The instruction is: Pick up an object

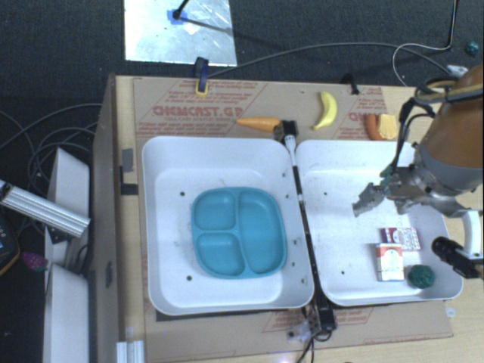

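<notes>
Robotics lab: bench bins (pixel 227 146), loose cables (pixel 45 123).

Blue divided plate (pixel 239 231) lying in the left bin (pixel 162 161). Banana (pixel 327 110) and carrot (pixel 259 124) resting on the cardboard (pixel 219 104) behind the bins, with possibly another fruit piece (pixel 380 126) sitting alongside.

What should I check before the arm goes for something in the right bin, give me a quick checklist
1. Targets present in the right bin: ok. Two small red and white boxes and a dark green ball lie near its front right corner.
2. Hand over the right bin: ok, but left of the objects, not above them.
3. Hand free of any object: cannot tell.
4. Objects spaced for a clean grasp: not ok, the boxes sit very close, the ball beside them.
5. Left bin's blue divided plate out of the path: ok.
</notes>
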Robot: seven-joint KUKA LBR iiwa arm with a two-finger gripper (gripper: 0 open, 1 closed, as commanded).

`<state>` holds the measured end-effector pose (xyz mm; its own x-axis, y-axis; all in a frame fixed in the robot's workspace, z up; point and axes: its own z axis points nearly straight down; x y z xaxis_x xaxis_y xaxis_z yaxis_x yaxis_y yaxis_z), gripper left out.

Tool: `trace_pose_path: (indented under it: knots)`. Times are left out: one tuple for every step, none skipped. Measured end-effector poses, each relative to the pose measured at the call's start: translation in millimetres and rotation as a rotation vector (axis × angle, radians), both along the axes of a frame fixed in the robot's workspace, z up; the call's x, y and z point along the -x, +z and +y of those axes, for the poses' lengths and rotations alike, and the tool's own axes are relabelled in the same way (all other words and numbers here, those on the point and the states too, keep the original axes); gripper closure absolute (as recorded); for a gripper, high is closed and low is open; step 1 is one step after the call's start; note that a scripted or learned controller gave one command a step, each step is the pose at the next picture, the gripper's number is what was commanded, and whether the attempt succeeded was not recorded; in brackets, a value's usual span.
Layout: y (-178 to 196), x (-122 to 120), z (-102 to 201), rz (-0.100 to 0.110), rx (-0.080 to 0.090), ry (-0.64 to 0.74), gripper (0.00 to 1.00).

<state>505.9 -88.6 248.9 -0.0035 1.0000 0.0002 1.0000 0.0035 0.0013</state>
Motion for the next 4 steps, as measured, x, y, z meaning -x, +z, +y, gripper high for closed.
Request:
trace_pose_path:
  knots:
    - [-39.2,-6.5,-55.3,0.001,0.001,-0.003,0.0]
    - [-161.2,16.3,-75.2,-0.009,0.004,-0.002,0.0]
    - [-148.9,14.2,-78.2,-0.019,0.011,-0.004,1.0]
    - [-55.3,16.0,-90.4,-0.003,0.002,-0.002,1.0]
